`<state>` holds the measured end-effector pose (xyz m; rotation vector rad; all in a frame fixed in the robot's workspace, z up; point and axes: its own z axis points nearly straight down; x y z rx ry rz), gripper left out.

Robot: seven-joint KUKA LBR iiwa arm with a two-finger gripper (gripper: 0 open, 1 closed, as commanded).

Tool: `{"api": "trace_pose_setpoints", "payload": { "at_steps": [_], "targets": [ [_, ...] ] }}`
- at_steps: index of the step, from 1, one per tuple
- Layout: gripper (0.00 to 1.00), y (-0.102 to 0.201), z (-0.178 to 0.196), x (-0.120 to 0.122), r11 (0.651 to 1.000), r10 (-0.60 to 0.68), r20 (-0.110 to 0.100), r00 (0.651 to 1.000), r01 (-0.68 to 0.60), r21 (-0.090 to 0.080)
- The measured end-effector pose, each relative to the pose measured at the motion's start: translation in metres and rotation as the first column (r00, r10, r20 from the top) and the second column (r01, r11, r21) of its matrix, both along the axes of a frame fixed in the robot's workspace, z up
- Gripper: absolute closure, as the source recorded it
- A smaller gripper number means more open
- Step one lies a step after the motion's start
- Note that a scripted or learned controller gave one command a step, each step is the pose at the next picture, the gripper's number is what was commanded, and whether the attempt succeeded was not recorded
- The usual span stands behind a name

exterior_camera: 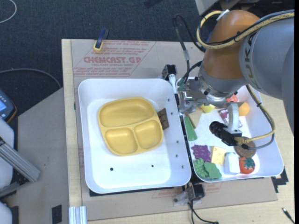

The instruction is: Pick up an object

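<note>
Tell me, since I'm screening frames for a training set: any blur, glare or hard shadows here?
Camera view: lighting even and soft; yellow three-compartment plastic plate sharp, faint sheen only; left white bin bright, not blown out; grey-and-orange arm's gripper dim under the arm, detail muddy; small toy foods slightly soft.

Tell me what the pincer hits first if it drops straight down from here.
Likely the yellow piece just beneath the pincer, near the right bin's left wall; depth is unclear from this slanted view.

The desk (117,57), faced with printed brown cardboard, carries two shallow white bins side by side: the left bin (93,171) and the right bin (273,160). A small yellow-and-blue clip (99,40) sits at the desk's far edge.
</note>
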<state>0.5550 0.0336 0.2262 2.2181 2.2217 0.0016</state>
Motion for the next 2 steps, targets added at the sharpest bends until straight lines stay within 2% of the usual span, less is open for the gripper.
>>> {"api": "trace_pose_setpoints", "payload": {
  "at_steps": [1, 2],
  "targets": [
    [1.0, -0.018, -0.001, -0.009, 1.0, -0.004, -0.005, 1.0, 0.004, 0.001],
    [1.0, -0.003, -0.01, -0.003, 1.0, 0.0, -0.005, 1.0, 0.0, 0.001]
  ]
}}
